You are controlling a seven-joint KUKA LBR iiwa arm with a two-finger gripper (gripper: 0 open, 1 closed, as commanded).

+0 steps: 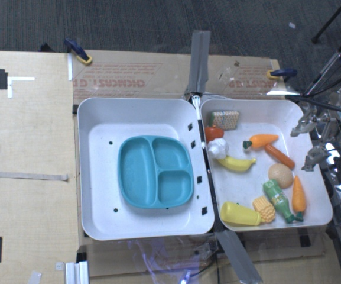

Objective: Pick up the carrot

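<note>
We see three slim orange plastic carrots in the right white bin [321, 219] — one [263, 140] near the top, one [279, 157] slanting just below it, one [299, 194] upright by the right wall. The metal claw [309, 144] hovers at the bin's right rim — its opening we cannot tell.

Two white bins sit side by side. The left bin [93, 218] holds a teal divided plate [156, 171]. The right bin [312, 220] holds several carrots [263, 140], a banana [236, 163], a green bottle [279, 201], a corn cob [264, 208] and a yellow pepper [239, 214]. The gripper [309, 142] hangs at that bin's right rim, beside the carrots
</note>
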